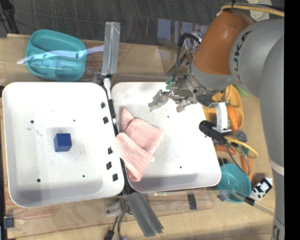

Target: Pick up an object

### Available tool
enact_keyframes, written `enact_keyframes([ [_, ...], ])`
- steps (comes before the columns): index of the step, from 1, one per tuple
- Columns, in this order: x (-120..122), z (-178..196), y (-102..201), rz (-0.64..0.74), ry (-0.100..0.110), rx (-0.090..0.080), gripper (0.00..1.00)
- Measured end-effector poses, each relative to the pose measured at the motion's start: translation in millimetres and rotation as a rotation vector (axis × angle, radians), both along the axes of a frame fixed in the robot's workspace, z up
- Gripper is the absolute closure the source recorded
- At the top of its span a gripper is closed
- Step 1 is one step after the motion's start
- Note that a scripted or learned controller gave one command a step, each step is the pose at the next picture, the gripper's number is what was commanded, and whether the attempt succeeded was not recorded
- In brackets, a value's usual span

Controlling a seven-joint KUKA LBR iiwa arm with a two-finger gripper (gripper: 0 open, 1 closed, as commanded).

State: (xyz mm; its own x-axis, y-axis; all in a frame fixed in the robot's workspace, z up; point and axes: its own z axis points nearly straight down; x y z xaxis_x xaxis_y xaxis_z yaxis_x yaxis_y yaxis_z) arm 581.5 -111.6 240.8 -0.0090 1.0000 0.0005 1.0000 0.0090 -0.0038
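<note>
The gripper (167, 100) hovers over the far edge of the right bin (200, 171), its 2 fingers (157, 100) spread apart with nothing between them. A pink cloth (136, 140) (crumpled and folded over itself) lies against that bin's left wall, reaching toward the near-left corner. In the left bin (20, 109) a small blue cube (63, 142) sits alone near the middle, well apart from the cloth. A teal scoop-shaped container (55, 54) rests on the bench beyond the left bin's far edge, and a teal bowl (234, 181) sits by the right bin's near-right corner.
</note>
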Motion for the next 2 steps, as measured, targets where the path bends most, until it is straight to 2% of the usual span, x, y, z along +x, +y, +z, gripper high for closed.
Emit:
enact_keyframes([
  [1, -10, -148, -48, 0.105, -0.005, -0.001, 0.00],
  [2, -26, -149, 12, 0.111, -0.002, -0.001, 0.00],
])
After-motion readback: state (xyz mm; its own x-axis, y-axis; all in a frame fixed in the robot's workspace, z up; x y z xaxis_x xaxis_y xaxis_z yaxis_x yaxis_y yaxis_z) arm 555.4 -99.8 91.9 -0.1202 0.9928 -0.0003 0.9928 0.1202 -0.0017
